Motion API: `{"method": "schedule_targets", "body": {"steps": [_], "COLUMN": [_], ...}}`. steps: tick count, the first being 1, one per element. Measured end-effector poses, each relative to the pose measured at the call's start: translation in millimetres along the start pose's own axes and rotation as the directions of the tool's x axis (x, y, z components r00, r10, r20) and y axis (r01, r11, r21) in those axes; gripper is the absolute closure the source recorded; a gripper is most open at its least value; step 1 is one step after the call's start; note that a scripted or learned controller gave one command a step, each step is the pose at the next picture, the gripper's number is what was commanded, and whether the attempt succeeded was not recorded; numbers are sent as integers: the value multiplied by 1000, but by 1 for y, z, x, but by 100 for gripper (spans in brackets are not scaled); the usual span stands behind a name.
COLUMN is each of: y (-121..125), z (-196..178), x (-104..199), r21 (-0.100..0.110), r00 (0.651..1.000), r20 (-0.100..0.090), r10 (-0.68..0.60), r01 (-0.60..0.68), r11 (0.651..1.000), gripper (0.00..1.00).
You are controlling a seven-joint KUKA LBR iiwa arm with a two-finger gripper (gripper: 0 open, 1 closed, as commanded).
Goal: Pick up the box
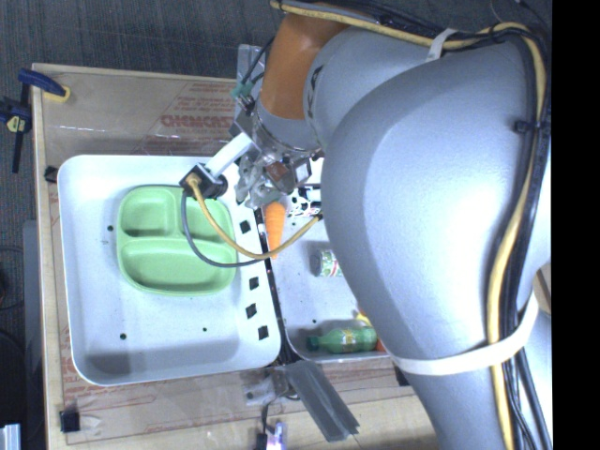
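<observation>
A smooth, slightly glossy white plastic is seen in the left bin (pixel 94 326). The green tray (pixel 159 242) looks matt plastic. The arm (pixel 441 186) is cased in smooth grey satin shell. The bench (pixel 131 111) appears to be pale, printed board.

Wooden bench (pixel 131 111) with two white bins, left (pixel 84 251) and right (pixel 305 298), side by side.

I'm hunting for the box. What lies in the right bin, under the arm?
Visible in the right bin: a carrot, a small can and a green bottle. The arm covers the rest.
</observation>
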State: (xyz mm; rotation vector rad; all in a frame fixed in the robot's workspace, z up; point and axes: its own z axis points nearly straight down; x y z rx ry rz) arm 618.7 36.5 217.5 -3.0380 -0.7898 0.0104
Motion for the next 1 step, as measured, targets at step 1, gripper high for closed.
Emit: {"method": "schedule_targets", "body": {"steps": [1], "y": [-1], "z": [-9], "x": [1], "r21": [3], "r00": [1000], "r20": [3], "r10": [-6], "r01": [6], "r11": [1000], "gripper": [100]}}
